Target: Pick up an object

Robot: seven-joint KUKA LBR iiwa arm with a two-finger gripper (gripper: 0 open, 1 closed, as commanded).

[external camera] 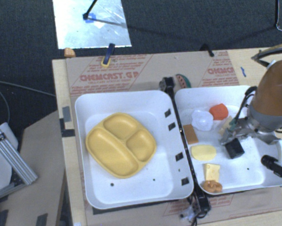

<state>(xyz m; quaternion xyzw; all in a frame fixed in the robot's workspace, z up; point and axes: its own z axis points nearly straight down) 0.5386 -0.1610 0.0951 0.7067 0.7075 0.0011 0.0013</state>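
Gripper (232, 145) low in the right bin (246, 177), among scattered food pieces.
We judge it is lowered to try a pick — the pale yellow disc (204, 152) lies just beside it, toward the bin's inner edge. Its own bulk hides the tips; we cannot tell whether it is open or closed.

Two white bins sit side by side on a counter (141, 67). The left bin (103, 188) holds a yellow divided plate (120, 144). In the right bin (246, 174), the arm's hand (232, 143) hovers at three o'clock of a yellow disc (204, 152), with an orange piece (218, 111) at twelve.
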